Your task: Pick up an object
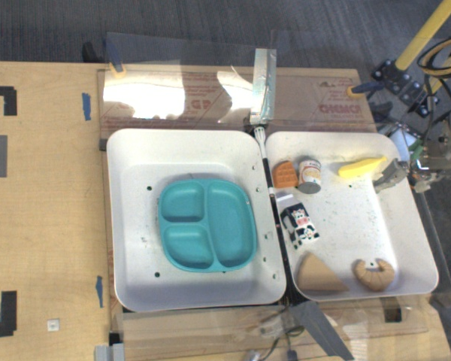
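Observation:
The right bin [406,224] holds several small objects. At its back lie an orange ridged piece [285,174], a small tin can [310,174] and a yellow banana-shaped piece [361,168]. A black-and-white packet [300,225] lies near the left wall. Near the front sit a tan wedge [319,273] and a brown croissant-like piece [373,273]. My gripper [395,174] sits at the bin's right rim, just right of the yellow piece, with nothing visibly held.
The left bin [128,201] holds a teal divided plate [208,225]. A clear plastic sheet and cardboard stand behind both bins. Cables and a yellow bar crowd the upper right corner. A wooden bench surface extends to the left.

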Action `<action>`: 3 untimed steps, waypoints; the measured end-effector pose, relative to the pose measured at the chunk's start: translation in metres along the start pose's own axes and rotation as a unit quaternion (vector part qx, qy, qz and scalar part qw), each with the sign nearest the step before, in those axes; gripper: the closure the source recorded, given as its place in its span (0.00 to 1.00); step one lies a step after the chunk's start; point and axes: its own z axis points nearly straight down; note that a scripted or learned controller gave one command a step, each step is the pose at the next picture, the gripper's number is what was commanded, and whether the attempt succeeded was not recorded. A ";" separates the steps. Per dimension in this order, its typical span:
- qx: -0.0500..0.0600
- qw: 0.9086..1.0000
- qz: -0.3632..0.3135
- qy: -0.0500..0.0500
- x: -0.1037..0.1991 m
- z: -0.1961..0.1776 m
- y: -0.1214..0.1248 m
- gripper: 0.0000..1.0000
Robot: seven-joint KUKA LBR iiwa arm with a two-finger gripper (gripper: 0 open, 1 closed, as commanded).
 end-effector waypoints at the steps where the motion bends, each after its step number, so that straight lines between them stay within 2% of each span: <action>1: 0.003 0.999 -0.050 0.002 0.082 0.082 0.004 0.00; 2: -0.004 1.000 -0.019 0.000 0.099 0.024 0.043 0.00; 3: 0.001 0.997 -0.082 0.000 0.167 0.048 -0.051 0.00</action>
